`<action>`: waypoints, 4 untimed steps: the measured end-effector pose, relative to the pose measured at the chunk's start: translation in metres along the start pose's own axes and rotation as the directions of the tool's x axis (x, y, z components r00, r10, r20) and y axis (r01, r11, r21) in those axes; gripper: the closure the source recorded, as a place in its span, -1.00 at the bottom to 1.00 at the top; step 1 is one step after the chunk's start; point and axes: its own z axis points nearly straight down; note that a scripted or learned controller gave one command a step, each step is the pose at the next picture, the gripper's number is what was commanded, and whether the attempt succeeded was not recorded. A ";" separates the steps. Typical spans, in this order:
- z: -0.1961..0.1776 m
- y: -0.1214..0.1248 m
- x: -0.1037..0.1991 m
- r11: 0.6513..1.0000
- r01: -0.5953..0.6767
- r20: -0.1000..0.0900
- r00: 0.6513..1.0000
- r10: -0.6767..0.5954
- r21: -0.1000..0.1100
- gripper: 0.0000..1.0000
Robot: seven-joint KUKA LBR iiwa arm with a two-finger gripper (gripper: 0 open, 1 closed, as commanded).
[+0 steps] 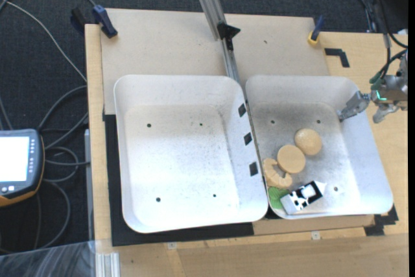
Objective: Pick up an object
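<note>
While the gripper (366, 108) hangs splayed and holding nothing over the right bin's (363, 159) far right rim, we note the objects (295, 165) clustered by its near-left edge, open floor between.

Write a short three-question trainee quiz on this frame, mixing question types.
1. True or false: the round tan wooden disc lies in the left white bin.
2. Which lies nearest the bench's front edge?
A. tan wooden ball
B. black-and-white patterned block
C. gripper
3. Fill in: the gripper sits over the right white bin's ____ rim.

Key: 1 false; 2 B; 3 right.
</note>
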 end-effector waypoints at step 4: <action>0.154 -0.004 0.013 1.000 0.001 -0.001 1.000 -0.001 0.001 -1.00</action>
